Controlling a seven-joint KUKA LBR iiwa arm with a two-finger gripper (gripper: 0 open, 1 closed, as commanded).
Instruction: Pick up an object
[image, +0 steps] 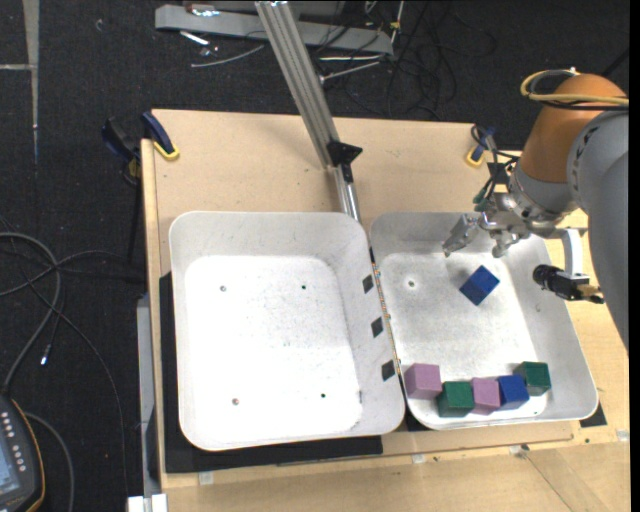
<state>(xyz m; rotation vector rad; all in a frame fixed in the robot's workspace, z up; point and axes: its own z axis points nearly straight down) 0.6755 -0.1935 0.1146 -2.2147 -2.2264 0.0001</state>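
Two shallow white plastic bins sit side by side on the bench; left bin (200, 240) bare. Right bin (420, 235): a row along its near edge of purple cube (423, 379), dark green cube (457, 397), second purple cube (486, 393), small blue cube (513, 390), green cube (536, 376). Lone tilted blue cube (480, 284) mid-bin. Gripper (480, 236) near it, over the bin's far edge; fingers seemingly spread, nothing between them.

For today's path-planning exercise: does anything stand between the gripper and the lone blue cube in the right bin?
Nothing visible does. The gripper hangs at the far side of the right bin, and the blue cube lies just nearer the camera, bare bin floor around it. The other blocks sit along the near wall.
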